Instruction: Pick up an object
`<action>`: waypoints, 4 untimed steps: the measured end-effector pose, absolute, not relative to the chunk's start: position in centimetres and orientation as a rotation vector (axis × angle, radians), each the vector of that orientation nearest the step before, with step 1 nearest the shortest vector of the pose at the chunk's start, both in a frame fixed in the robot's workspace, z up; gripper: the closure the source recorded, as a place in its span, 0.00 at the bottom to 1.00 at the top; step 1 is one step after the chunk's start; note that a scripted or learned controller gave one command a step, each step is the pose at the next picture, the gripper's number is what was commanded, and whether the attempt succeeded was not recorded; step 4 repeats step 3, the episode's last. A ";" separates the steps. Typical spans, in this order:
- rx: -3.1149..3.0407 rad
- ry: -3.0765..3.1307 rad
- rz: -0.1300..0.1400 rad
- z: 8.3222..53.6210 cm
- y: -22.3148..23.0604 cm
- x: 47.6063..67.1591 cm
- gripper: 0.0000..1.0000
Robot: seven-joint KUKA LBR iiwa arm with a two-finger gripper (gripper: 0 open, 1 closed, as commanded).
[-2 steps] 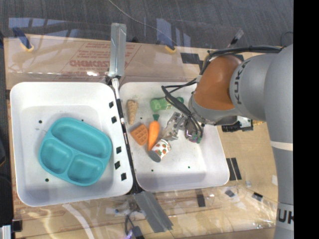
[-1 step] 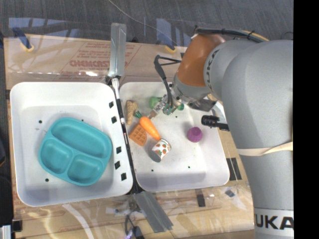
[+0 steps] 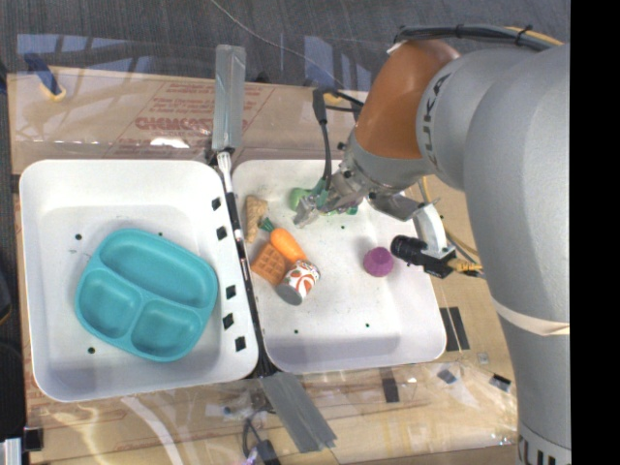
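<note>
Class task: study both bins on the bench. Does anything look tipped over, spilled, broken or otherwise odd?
Nothing looks spilled or broken. The one thing askew is the small red-and-white can in the right bin: it lies on its side, leaning against the orange wedge. The teal divided plate lies flat in the left bin.

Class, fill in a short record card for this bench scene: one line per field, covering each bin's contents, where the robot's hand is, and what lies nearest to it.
left bin: shallow white bin holding a teal three-compartment plastic plate
right bin: shallow white bin holding an orange toy carrot, orange wedge block, red-and-white patterned can lying on its side, small purple round object, beige lumpy object
hand position: hand over the right bin's back part
nearest item: small green object, at the fingertips; grasp unclear
</note>
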State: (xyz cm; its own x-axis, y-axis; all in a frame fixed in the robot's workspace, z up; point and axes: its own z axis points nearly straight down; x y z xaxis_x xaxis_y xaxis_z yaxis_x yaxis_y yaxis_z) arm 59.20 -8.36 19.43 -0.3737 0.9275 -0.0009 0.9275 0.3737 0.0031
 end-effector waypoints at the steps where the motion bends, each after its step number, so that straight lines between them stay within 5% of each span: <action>1: 2.240 2.211 -0.004 19.1 -3.2 58.2 1.00; 2: 2.588 1.788 -0.004 19.4 4.9 60.0 1.00; 3: 3.004 0.927 -0.009 19.0 6.3 60.9 1.00; 4: 3.004 0.927 -0.009 19.0 6.3 60.9 1.00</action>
